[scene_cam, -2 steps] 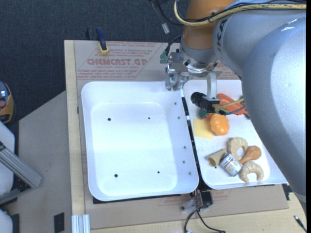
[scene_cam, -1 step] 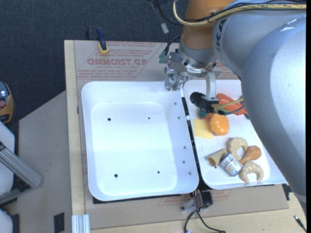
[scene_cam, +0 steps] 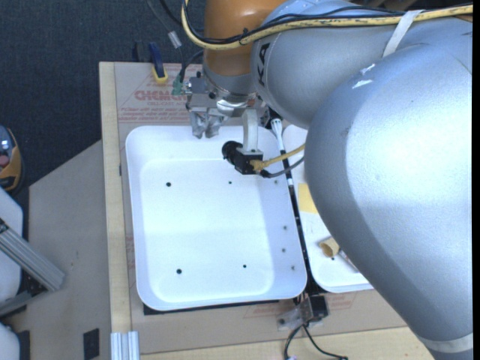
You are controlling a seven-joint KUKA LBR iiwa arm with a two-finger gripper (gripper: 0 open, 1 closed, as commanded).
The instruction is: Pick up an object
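So the gripper [scene_cam: 204, 130] is parked over the far rim of the left bin [scene_cam: 202, 291], up around 12 o'clock on that bin. Its fingers look close together with nothing between them, just bare white plastic underneath. The big grey arm [scene_cam: 390, 148] with the orange band [scene_cam: 232, 21] covers most of the right bin [scene_cam: 337, 276]. Peeking out past the arm at about 3 o'clock of the frame is a yellow object [scene_cam: 307, 199], and a bit lower, around 4 o'clock, a small tan piece [scene_cam: 328, 247]. Both sit in the right bin, well apart from the gripper. The bins rest on a wooden surface [scene_cam: 116, 223].
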